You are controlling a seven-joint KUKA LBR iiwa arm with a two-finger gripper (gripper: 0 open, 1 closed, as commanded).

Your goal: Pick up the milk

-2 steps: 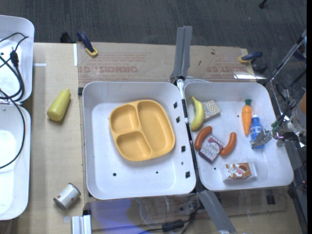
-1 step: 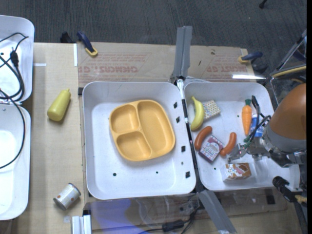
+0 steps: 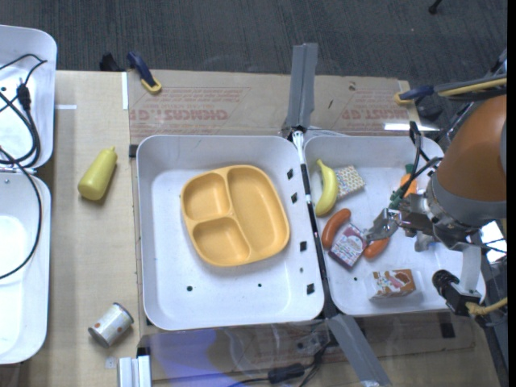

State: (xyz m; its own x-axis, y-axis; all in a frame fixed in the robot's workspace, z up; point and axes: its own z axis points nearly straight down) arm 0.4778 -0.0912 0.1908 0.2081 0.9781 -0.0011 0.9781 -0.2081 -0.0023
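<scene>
The milk [image 3: 347,246] is a small dark red carton with a white label. It lies on its side in the right bin [image 3: 419,305], just right of the bin's left wall. My gripper [image 3: 380,230] hangs beside the carton's right edge, above an orange sausage [image 3: 374,251]. Its silver fingers [image 3: 376,234] stand apart, open, with nothing between them. The grey arm with its orange band [image 3: 484,156] comes in from the right.
The right bin also holds a banana [image 3: 325,187], a checked packet [image 3: 349,181], a red sausage [image 3: 334,226] and an orange-and-white carton [image 3: 393,283]. A yellow divided plate [image 3: 235,214] lies in the left bin [image 3: 161,280]. A mustard bottle [image 3: 97,175] and a can [image 3: 110,323] lie outside.
</scene>
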